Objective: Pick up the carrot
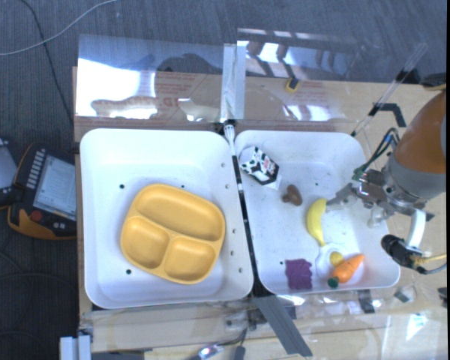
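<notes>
From the overhead camera, two white bins sat side by side on the surface, and the action was all in the right-hand bin [345,145]. The carrot [349,268] lay down at about five o'clock in that bin, tucked near the corner, its green top pointing toward six o'clock. It was touching, or very nearly touching, a small white-and-yellow egg-like piece [329,259] on its nine-o'clock side. A purple block [298,273] sat a little further toward nine o'clock, and the banana [316,220] stood up the bin at about eleven o'clock from the carrot. A brown lump [292,195] and a black-and-white cow toy [259,165] sat higher still, well apart from the target.

The arm came in from three o'clock, and the pincer [376,198] hung over the bin's right rim, up at about one o'clock from the carrot and well clear of it. How wide the pincer stood I couldn't tell from that angle; nothing was visibly in it.

In the left bin, only a yellow divided plate [173,232] lay, out of play.

The risk, I reckoned, was that corner. With the carrot so close to the bin wall and crowded by the egg piece, a descent might have clipped the rim, or closed on the neighbour instead, or nudged the carrot so it rolled aside.
</notes>
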`<action>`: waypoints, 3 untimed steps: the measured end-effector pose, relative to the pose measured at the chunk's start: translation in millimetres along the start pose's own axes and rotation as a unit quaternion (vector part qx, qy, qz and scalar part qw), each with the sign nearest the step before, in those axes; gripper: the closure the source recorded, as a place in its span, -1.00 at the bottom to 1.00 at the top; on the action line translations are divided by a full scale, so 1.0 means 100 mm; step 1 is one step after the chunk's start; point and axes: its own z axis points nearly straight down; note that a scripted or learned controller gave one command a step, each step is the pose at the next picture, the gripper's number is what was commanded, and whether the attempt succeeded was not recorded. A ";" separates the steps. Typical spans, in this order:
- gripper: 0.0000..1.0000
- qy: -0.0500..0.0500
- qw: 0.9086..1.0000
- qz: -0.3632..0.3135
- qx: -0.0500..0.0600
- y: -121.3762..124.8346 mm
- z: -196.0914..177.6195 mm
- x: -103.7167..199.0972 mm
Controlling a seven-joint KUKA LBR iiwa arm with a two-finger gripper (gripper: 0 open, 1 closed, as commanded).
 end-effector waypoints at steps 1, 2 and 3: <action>-1.00 0.001 0.999 -0.035 0.001 -0.02 0.20 0.46; -1.00 0.002 1.000 -0.028 0.000 -0.28 -0.07 0.13; -1.00 0.001 1.000 0.019 0.001 -0.54 0.11 0.27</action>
